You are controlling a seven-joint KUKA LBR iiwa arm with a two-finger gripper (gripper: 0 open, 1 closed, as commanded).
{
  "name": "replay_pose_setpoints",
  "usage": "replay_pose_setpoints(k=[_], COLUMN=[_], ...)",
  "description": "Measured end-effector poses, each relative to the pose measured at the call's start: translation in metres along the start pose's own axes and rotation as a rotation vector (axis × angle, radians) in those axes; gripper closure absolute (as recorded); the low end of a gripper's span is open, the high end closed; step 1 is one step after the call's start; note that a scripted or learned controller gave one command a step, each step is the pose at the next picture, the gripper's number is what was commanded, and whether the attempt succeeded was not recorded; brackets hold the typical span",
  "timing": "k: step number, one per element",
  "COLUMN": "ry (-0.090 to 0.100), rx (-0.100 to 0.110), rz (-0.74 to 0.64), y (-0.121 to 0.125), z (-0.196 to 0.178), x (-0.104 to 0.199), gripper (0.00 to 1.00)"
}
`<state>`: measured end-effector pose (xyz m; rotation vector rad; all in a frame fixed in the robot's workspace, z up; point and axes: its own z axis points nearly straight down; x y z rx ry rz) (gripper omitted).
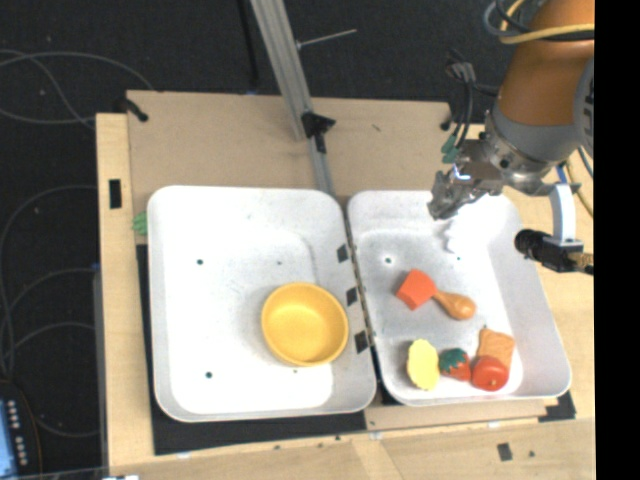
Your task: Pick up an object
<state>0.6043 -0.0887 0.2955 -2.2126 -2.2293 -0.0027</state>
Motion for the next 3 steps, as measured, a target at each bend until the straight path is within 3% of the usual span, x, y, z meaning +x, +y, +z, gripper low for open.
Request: replay_pose_setpoints(k=[3], ry=[-0.001], rx=[0.001], rz=[0.004], y=[-0.046], z=[0.009], x=[0.157], gripper=[1.00])
